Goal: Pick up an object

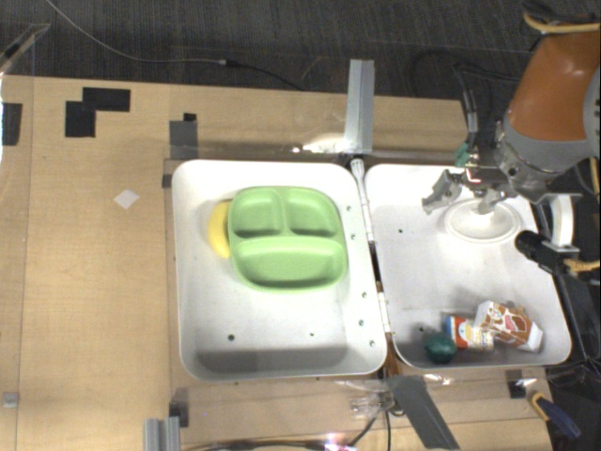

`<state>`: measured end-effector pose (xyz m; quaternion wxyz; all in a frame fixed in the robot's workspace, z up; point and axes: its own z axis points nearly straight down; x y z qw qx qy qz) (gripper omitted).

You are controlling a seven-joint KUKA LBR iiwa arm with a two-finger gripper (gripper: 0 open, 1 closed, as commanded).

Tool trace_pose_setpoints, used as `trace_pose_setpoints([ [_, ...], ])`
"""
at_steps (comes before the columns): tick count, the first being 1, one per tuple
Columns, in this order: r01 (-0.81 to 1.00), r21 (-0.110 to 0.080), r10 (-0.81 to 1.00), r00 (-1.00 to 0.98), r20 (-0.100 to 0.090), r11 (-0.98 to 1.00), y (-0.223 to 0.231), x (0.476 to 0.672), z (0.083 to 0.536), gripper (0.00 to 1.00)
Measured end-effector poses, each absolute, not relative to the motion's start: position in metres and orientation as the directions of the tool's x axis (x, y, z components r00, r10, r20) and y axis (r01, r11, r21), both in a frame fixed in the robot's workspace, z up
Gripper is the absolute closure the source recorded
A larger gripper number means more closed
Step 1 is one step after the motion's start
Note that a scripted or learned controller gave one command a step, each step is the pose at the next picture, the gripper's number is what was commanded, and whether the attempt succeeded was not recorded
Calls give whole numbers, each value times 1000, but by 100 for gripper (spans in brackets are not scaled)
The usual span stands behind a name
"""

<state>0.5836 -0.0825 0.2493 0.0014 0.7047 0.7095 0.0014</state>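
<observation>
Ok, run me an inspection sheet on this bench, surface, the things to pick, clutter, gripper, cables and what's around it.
Surface: wooden bench bearing the left bin and the right bin.
Job's things: green divided tray over a yellow object in the left bin; white ring-shaped dish, printed carton and dark green ball in the right bin.
Clutter: nothing seen.
Gripper: gripper above the right bin's far side, over the dish; nothing seen between its fingers.
Cables: thin cable on the floor beyond the bench.
Surroundings: dark carpet; black markers on the bench.

Grey arm (554,111) with broad orange band (rounded, glossy), small grey metal pincer (467,194) below.
</observation>
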Motion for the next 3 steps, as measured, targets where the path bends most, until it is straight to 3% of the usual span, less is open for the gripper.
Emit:
trace_pose_setpoints([
  [1, 997, 5, 997, 78, 1, -78, -92, 589, 239, 0],
  [2, 981, 4, 981, -194, -1, 194, -147, 625, 157, 0],
  [3, 960, 5, 960, -281, -4, 281, -206, 556, 176, 0],
])
